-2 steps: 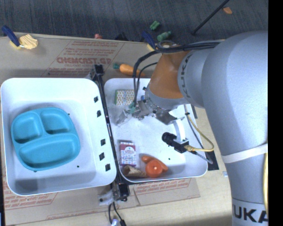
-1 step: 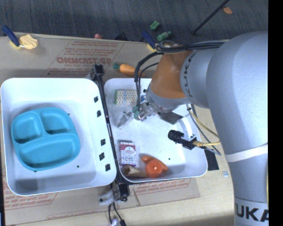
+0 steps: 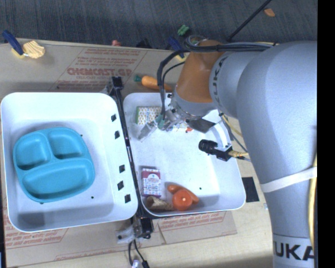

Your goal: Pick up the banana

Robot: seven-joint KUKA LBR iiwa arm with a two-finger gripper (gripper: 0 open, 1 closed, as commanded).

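Note:
My gripper [image 3: 154,125] hangs low over the far left part of the right bin [image 3: 223,175], beside a green-and-white packet [image 3: 147,114]. The grey arm with its orange band [image 3: 196,77] comes in from the right and covers the bin's far right corner. A brownish, elongated item [image 3: 158,204] lies in the bin's near left corner; it may be the banana, but I cannot tell for sure. It is well apart from the gripper, toward the near wall.
A red box [image 3: 151,182] and an orange round fruit [image 3: 183,199] lie beside the brownish item. A black part [image 3: 215,148] sticks out under the arm. The left bin [image 3: 11,108] holds a blue divided tray [image 3: 53,162]. An orange object [image 3: 149,82] lies behind the right bin.

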